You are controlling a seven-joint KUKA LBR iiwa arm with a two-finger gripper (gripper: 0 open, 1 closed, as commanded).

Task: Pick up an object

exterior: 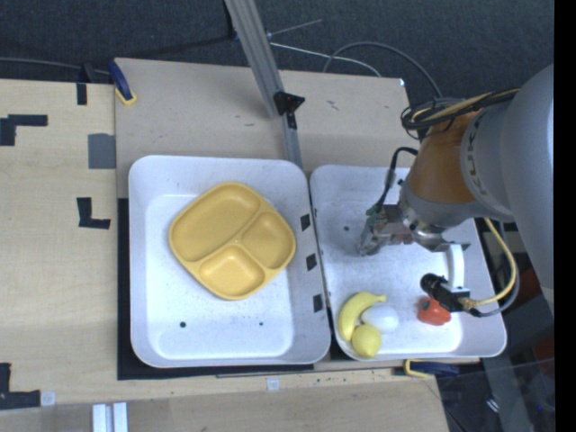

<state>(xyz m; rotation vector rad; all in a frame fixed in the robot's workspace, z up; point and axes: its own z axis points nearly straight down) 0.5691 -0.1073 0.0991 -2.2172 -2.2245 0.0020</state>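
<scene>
My gripper (372, 239) is down in the right bin (346, 192), over bare floor near the middle of the bin's left half. Nothing shows in its grasp. At the bin's front left a yellow banana (355, 307) curves around a small white ball (382, 319), with a yellow lemon (366, 339) just in front of them. A small red object (433, 312) sits at the front right of the same bin. All of these lie well in front of the gripper and apart from it.
The left bin (144, 241) holds a yellow divided plate (232, 238) with three compartments. A grey metal bar (256, 43) slants down from the top to the wall between the bins. The arm's grey and orange body (450, 165) covers the right bin's back right.
</scene>
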